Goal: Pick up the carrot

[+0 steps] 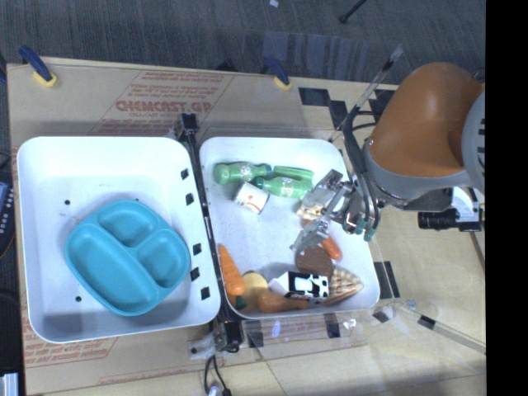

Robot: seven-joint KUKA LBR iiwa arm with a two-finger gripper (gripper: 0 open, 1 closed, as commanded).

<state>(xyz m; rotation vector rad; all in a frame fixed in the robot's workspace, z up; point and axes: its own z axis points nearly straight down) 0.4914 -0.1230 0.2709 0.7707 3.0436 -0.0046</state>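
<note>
In the right bin (247, 151), gripper (318, 229) hangs over clutter, well apart from the carrot (230, 272) at the left wall. Can't tell finger state. Risk: grabbing the brown toy (314, 260) instead.

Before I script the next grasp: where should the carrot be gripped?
Grip the carrot mid-body, from above, with the pincer closing across its width. It lies flat along the right bin's left wall, so that side looks tight, and food crowds its lower end.

Bench (99, 110) — two white bins (49, 163), side by side
</note>
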